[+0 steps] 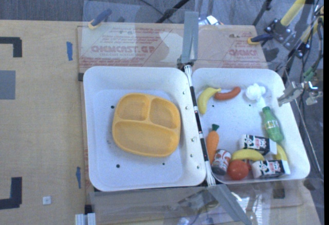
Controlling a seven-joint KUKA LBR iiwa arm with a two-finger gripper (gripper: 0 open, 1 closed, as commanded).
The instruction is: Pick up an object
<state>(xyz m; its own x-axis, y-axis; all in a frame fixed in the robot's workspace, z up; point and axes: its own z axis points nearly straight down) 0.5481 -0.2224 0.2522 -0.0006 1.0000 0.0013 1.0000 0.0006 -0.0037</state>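
Where right bin (294, 131) is packed, counted: three bananas (206, 97), two milk cartons (255, 143), one carrot (212, 139), sausage (227, 94), tomato (238, 169), green bottle (271, 124), can (221, 161). One yellow divided plate (146, 124) seen in left bin (97, 85). White item (255, 92) hard to identify. Gripper state cannot be told.
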